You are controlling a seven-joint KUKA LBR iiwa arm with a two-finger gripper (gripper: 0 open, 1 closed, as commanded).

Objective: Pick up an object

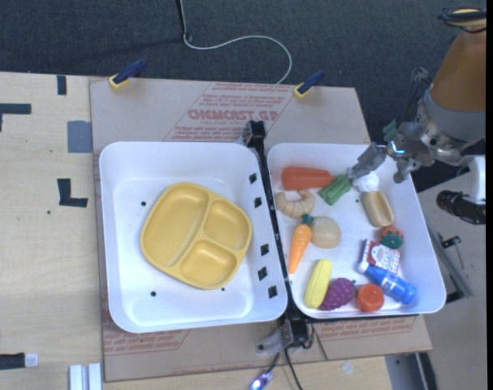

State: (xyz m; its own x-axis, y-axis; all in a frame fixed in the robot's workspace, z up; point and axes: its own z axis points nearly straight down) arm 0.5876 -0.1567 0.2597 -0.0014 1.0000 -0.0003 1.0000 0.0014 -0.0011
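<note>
Tan bread roll (378, 208) lies in right bin (429, 242), upper right part, long axis running up-down in view, slightly tilted. Gripper (382, 162) hovers just above it, near white piece (368, 182); you cannot tell finger state. Step: approach, nothing held. Your next move: descend, straddle roll across short width. Green piece (335, 190) and orange carrot (306, 176) crowd left.

1. We see the claw (382, 162) above the far right part of the right bin (431, 250), its fingers apart, holding nothing.
2. Just left of it lie a green piece (335, 190) and a carrot (305, 177).
3. The left bin (116, 242) holds a yellow tray (196, 234).
</note>
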